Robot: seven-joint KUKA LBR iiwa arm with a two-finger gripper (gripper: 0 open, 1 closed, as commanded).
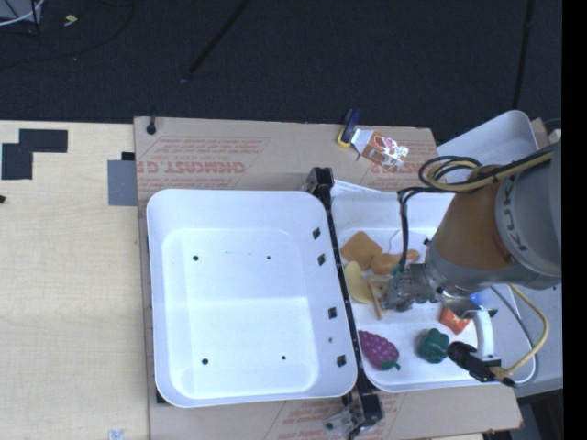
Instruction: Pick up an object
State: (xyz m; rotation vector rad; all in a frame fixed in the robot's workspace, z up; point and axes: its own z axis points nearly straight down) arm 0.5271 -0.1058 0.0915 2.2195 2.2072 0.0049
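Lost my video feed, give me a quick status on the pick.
End effector low in right bin, over the yellow and tan pieces. Nothing visibly held. Purple grapes and green toy lie nearby.

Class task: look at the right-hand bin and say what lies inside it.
Right-hand bin: purple grapes, a green toy, an orange piece and tan and yellow pieces. The arm covers the rest.

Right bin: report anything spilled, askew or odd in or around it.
Nothing looks spilled or broken. The toys, including the purple grape bunch and a green piece, all lie inside the right bin, crowded against the divider. The one stray is a small printed packet lying on the cardboard beyond the bin's far rim.
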